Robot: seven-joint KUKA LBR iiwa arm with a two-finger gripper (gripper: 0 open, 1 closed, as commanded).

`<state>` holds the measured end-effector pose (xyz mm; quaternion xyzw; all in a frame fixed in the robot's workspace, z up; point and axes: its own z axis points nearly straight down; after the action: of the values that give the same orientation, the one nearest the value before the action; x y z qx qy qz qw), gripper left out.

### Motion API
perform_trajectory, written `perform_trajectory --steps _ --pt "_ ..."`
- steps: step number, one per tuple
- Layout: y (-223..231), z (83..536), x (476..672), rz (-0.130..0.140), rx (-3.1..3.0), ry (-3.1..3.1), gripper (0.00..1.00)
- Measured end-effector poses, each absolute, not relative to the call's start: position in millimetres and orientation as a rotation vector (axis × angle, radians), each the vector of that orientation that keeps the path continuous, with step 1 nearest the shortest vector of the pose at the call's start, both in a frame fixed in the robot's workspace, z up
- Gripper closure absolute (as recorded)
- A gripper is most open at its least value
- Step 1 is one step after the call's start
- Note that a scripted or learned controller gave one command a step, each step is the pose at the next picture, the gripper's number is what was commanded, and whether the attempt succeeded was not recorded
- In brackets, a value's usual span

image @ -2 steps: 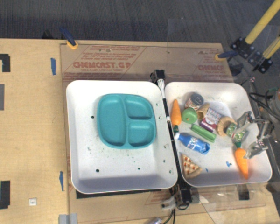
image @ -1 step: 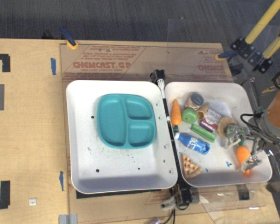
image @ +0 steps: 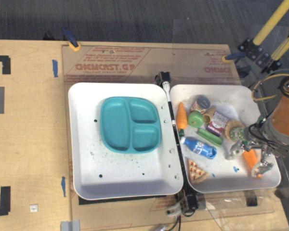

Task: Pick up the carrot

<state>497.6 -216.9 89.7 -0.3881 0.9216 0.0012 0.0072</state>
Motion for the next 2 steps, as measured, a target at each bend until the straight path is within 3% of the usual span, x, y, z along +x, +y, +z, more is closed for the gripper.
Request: perform_trajectory --steps 1,2 --pt "-218.5 89.9 493.9 -0.004 -1.16 2.901 0.0" --pt "-211.2 89.5 489.8 0.014 -1.629 2.669 0.0"
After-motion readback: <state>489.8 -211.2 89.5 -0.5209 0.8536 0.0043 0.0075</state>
